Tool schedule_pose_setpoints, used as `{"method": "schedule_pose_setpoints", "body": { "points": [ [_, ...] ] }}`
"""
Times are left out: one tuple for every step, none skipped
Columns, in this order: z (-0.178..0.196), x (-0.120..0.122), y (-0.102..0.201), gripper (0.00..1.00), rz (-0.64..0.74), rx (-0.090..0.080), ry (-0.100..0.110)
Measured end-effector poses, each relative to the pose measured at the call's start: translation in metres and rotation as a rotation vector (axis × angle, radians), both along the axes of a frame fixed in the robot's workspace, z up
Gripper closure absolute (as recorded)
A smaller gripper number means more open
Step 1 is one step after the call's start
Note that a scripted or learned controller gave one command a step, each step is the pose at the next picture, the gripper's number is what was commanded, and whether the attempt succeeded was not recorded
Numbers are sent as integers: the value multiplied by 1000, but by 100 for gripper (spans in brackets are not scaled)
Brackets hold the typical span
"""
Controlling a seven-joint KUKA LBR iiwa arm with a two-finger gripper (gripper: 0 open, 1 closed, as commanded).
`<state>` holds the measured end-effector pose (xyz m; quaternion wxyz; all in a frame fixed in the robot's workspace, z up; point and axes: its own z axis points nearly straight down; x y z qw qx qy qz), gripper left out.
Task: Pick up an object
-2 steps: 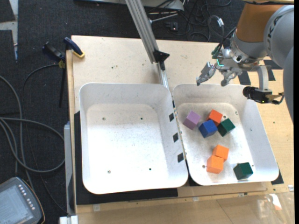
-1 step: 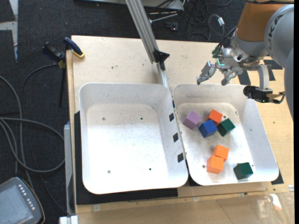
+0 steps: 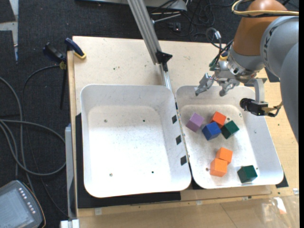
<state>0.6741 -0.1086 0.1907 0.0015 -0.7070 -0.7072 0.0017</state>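
Gripper (image 3: 212,87) is hanging over the far rim of the right bin (image 3: 266,141) w/ fingers spread wide, gripping nothing. Cubes are all sitting below it: purple cube (image 3: 194,122), blue cube (image 3: 211,130), orange cube (image 3: 219,118), prob closest targets, tho they're crowding each other.

Two shallow white bins sit side by side – the left bin (image 3: 95,99) and the right bin (image 3: 266,141). Seven cubes in all – three orange (image 3: 219,118) (image 3: 225,154) (image 3: 218,167), two dark green (image 3: 230,129) (image 3: 247,174), one blue (image 3: 211,130), one purple (image 3: 195,122).
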Motion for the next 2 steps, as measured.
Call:
{"method": "schedule_pose_setpoints", "body": {
  "points": [
    [-45, -1, 6, 0, 2, 0, 0],
    [-99, -2, 7, 0, 1, 0, 1]
  ]
}}
